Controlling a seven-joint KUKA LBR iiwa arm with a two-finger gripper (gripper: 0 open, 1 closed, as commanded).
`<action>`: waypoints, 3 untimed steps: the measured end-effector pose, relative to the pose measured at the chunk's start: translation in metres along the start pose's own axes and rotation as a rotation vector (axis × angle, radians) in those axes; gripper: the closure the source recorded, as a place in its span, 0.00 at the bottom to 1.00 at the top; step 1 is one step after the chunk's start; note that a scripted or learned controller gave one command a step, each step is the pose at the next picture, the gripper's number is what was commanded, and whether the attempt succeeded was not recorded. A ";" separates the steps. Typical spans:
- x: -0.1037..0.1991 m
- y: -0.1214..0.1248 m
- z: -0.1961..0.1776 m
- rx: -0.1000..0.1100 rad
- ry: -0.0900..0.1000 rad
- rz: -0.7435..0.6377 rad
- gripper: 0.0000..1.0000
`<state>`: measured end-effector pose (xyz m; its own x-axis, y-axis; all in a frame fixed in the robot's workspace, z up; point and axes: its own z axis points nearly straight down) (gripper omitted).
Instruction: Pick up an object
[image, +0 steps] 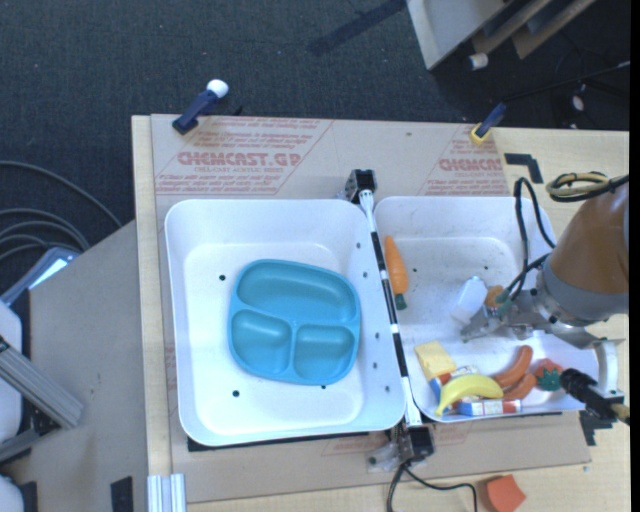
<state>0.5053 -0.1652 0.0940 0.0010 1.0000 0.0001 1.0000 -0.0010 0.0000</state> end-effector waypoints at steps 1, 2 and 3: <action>-0.025 0.032 0.009 0.000 0.000 -0.001 0.00; -0.025 0.032 0.000 -0.001 -0.001 -0.001 1.00; 0.056 -0.026 -0.050 0.003 0.002 -0.003 1.00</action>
<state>0.4789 -0.1096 0.1435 -0.0016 1.0000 0.0023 1.0000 0.0016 -0.0030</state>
